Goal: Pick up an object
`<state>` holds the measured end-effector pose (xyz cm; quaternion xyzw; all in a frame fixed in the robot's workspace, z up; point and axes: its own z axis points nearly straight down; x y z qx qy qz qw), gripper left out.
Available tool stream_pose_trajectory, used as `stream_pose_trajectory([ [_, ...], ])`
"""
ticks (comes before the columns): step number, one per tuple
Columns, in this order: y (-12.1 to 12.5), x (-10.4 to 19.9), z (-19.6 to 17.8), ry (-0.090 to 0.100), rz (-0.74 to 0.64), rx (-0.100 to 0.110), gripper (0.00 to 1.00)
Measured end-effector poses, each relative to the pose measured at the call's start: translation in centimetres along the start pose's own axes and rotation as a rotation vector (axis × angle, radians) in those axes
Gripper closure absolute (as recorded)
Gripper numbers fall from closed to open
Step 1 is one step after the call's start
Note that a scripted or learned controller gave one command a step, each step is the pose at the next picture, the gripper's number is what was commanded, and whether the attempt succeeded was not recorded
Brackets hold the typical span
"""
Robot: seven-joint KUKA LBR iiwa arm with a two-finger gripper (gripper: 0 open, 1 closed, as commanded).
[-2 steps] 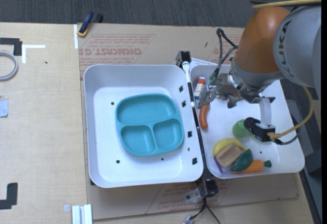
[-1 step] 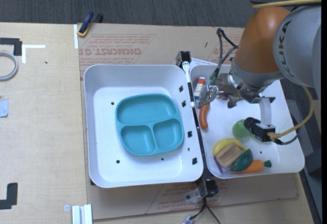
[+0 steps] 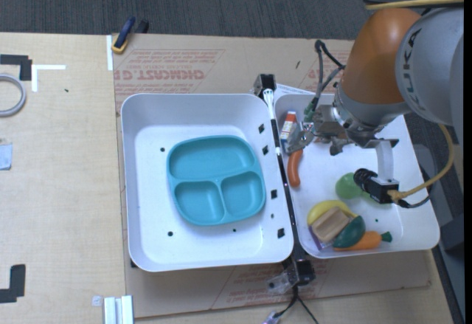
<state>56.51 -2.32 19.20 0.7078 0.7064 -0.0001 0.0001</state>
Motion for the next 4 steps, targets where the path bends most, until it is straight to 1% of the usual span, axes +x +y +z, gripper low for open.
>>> stream_pose_trajectory([
  [1,1.1,-0.7,0.0,0.0,0.0,0.0,0.0],
  [2,-0.1,-0.7,0.0,0.0,0.001,0.001,0.0],
  [3,1.2,-8.3,10.0,0.0,0.0,0.001,0.0],
  [4,8.0,-9.4,10.0,0.003,-0.002,0.013,0.0],
])
